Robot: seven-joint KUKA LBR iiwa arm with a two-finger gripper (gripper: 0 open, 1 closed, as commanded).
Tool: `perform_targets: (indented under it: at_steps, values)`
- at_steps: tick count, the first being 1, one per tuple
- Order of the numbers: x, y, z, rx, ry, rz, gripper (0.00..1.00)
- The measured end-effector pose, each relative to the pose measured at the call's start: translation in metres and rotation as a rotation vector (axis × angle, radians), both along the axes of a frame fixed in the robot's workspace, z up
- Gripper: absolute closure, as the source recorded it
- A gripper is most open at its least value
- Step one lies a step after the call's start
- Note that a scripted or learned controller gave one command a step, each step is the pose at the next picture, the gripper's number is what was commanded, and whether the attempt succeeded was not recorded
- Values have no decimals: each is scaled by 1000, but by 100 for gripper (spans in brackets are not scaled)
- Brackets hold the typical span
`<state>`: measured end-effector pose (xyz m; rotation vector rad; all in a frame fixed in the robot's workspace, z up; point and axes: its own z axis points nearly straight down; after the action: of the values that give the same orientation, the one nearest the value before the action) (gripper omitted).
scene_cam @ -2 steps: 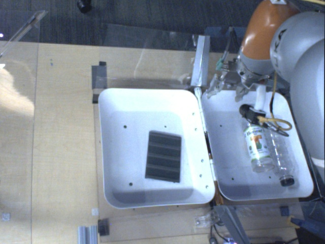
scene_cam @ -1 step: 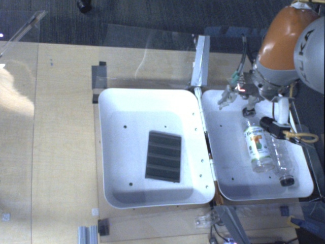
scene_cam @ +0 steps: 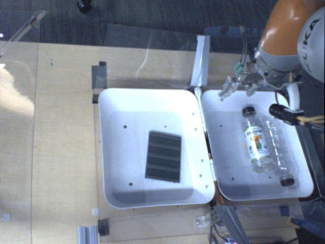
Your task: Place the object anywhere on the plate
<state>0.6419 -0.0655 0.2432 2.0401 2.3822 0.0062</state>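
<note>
The gripper hangs over the right bin's far rim, fingers spread apart, holding nothing. Two clear bottles lie just below it in that bin; the dark ridged plate sits well down-left, in the left bin.
</note>
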Motion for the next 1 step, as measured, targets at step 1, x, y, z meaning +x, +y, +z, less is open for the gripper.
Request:
perform_targets:
  at_steps: [1]
  values:
    - [-35,-13,5,-1,0,214,0]
